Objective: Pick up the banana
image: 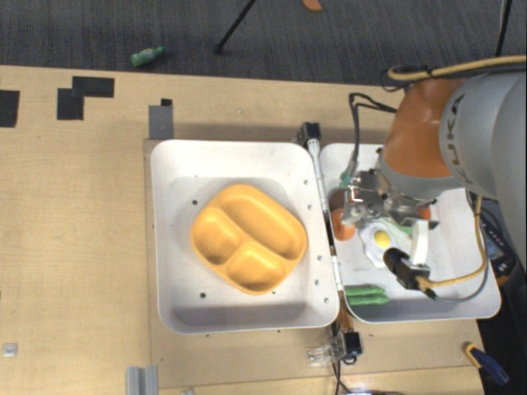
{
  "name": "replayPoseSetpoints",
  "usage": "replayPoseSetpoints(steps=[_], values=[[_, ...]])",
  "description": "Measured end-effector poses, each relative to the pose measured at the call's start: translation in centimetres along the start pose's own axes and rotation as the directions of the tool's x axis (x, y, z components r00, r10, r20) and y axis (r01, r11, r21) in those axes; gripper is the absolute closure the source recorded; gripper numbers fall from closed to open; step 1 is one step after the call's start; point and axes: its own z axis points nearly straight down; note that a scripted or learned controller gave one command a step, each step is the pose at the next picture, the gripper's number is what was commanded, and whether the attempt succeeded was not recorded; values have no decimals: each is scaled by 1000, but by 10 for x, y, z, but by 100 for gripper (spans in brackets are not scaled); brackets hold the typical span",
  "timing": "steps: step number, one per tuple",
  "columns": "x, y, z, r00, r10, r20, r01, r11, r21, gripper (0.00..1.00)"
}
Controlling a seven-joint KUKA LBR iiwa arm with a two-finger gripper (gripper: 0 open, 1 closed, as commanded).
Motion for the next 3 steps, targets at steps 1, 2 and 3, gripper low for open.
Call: replayPoseSetpoints(steps=[1,2,3], values=[[-39,-7,-111,1000,-11,1,11,1000,-5,100],[-38,-8,-111,1000,-12,1,12,1000,-3,0],[-24,-43,-68,978,210,0,-210,978,0,0]])
